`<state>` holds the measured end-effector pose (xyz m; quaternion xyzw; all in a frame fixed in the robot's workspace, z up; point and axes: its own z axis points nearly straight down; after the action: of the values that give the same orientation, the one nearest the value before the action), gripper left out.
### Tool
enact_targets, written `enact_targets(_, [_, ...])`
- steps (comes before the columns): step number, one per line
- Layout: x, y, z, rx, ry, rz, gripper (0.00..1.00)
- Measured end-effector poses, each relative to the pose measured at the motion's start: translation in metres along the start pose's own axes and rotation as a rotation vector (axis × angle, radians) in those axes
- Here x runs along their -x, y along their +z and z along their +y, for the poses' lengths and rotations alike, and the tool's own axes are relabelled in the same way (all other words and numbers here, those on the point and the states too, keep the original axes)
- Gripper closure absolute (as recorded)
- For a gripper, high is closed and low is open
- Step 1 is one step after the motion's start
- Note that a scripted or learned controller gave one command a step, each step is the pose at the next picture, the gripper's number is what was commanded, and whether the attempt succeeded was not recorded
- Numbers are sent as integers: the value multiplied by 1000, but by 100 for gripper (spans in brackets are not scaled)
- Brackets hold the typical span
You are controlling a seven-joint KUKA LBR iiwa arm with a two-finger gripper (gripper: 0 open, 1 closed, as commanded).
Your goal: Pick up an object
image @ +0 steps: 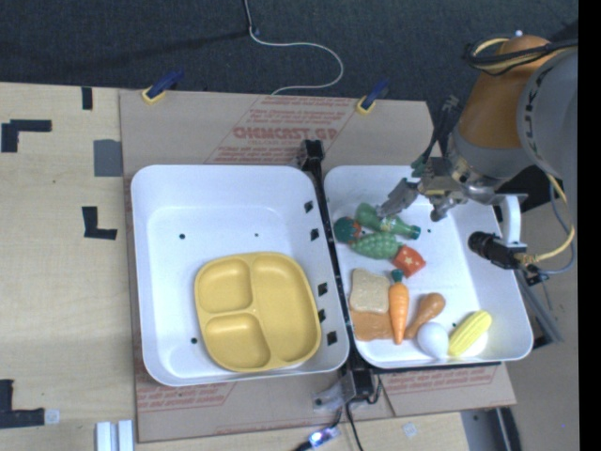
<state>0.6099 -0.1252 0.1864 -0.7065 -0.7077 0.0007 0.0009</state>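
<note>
The gripper point(402, 195) hangs over the right bin point(488, 280), its fingers set slightly apart with nothing between them. Just below and left of the fingertips lie a green bottle point(387, 223) and a green corn cob point(374, 245), with a red pepper point(409, 260) beyond. Farther below sit a bread slice point(369, 292), carrot point(399, 310), drumstick point(427, 308), egg point(432, 339) and yellow corn point(470, 333). Far to the left, the left bin point(178, 209) bears a yellow divided plate point(256, 309).

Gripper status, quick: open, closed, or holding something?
Gripper: over the right bin, just above the green toy vegetables; whether it is open or closed cannot be told, and no grasp is visible.
</note>
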Motion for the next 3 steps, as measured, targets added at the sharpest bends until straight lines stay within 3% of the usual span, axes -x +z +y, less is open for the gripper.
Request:
enact_targets(1, [-6, 64, 0, -5, -1, 0, 0])
enact_targets(2, [-7, 104, 0, 0, -1, -2, 0])
enact_targets(3, [-8, 89, 4, 11, -1, -2, 100])
